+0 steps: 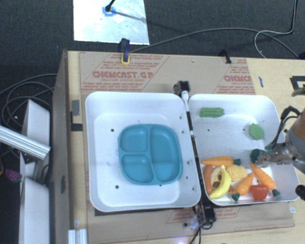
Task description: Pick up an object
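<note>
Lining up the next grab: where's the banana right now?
The banana lies in the right bin, at its near left corner, beside the corn and just below a carrot.

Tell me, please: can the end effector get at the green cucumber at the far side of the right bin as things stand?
Probably yes. The green cucumber lies alone on the bare floor of the right bin, apart from the pile of toy food near the front, and nothing lies over it. The end effector is at that bin's right side.
</note>
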Controlling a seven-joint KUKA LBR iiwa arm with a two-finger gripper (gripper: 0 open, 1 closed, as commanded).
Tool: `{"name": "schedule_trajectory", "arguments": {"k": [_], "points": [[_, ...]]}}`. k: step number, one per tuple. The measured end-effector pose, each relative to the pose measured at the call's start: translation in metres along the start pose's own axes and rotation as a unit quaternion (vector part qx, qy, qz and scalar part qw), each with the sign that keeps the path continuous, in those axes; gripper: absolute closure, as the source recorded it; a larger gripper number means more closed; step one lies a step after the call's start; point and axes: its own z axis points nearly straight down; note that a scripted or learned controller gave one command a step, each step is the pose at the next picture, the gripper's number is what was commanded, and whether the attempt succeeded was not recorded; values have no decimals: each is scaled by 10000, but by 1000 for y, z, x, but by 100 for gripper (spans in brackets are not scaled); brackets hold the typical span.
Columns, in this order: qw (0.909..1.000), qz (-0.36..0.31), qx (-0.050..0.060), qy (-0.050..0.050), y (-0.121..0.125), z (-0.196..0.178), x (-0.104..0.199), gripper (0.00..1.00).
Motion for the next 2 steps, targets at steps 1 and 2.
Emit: {"name": "schedule_trajectory", "arguments": {"k": [1,2], "points": [[10000,-13,-1,5,0,-68,44,100],[10000,-10,5,6,0,-67,44,0]]}}
